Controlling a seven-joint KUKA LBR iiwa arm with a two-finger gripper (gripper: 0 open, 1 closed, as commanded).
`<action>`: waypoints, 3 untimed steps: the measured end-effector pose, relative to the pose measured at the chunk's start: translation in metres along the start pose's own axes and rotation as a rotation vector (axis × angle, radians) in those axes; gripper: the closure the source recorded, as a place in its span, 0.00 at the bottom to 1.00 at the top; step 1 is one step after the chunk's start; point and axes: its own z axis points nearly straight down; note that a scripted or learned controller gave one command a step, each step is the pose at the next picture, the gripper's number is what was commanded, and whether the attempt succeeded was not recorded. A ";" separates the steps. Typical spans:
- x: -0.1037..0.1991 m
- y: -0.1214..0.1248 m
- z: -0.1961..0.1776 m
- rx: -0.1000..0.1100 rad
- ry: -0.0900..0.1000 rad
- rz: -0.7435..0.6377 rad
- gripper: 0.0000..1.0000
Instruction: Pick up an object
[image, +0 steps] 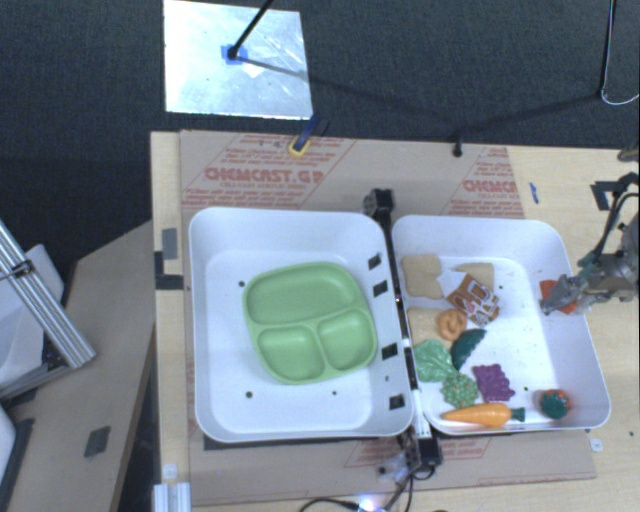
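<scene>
Camera view has the tool (568, 295) hovering at the right white bin's (585, 345) far rim with nothing visibly gripped, so picking seems not yet done, the plastic orange carrot (483, 414) lying well below-left of it.

The end effector (566, 296) hangs low at the right edge, its details apparently blurred.
</scene>
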 end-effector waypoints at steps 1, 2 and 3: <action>0.063 0.007 -0.003 0.002 0.003 -0.006 1.00; 0.120 0.012 -0.010 0.002 0.004 -0.007 1.00; 0.167 0.033 -0.001 0.003 0.003 -0.005 1.00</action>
